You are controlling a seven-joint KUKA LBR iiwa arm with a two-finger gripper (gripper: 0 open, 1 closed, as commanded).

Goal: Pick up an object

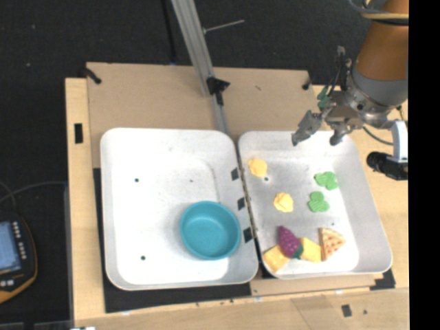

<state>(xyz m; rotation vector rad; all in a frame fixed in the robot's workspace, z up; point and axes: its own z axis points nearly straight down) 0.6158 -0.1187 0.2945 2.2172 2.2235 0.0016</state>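
Note:
My gripper (317,135) hangs over the far edge of the right bin (368,205), fingers spread apart and open with nothing between them. Below it in that bin lie small toy foods: a yellow piece (258,167) at the far left, another yellow piece (283,201) in the middle, two green pieces (326,180) (317,201) to the right. At the near edge sit a purple piece (289,240), a yellow block (276,258), a yellow wedge (311,251) and an orange pizza slice (332,242).
The left bin (137,157) holds a blue bowl (209,229) near its front right corner. A grey metal pole (196,40) slants up from between the bins at the back. A handheld controller (12,249) lies at the far left, off the bench.

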